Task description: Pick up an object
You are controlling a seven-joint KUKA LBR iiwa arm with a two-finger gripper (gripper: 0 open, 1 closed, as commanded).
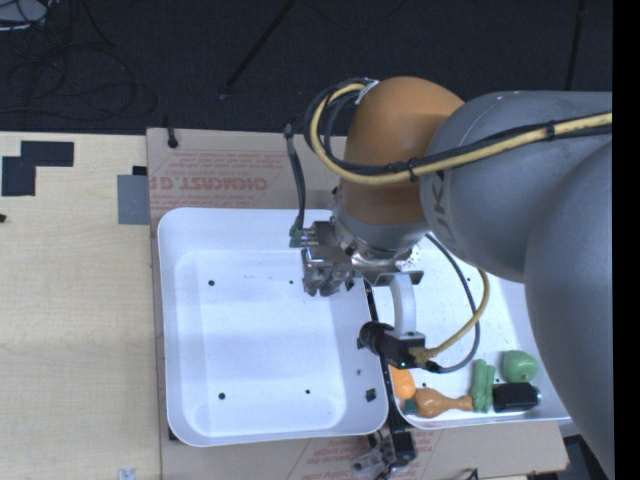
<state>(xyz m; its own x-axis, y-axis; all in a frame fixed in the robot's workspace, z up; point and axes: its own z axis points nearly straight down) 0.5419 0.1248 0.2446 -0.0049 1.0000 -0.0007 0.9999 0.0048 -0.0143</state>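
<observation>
My gripper (pixel 324 271) hangs over the right side of the left white bin (pixel 190 268), close to the wall between the two bins. The grey arm with its orange band covers most of the right white bin (pixel 455 417). In that bin's near corner lie an orange gourd-shaped thing (pixel 441 403), a green stick (pixel 483 384), a rounded green thing (pixel 518 365), a black block (pixel 516 398) and a small green and orange piece (pixel 403 382). All of them are well off to the near right of the gripper, and none of them touches it.
A brown cardboard sheet (pixel 220 178) lies under both bins on a pale wooden bench (pixel 70 308). Dark squares (pixel 130 196) mark the bench at the left. Black cables hang over the dark background behind.
</observation>
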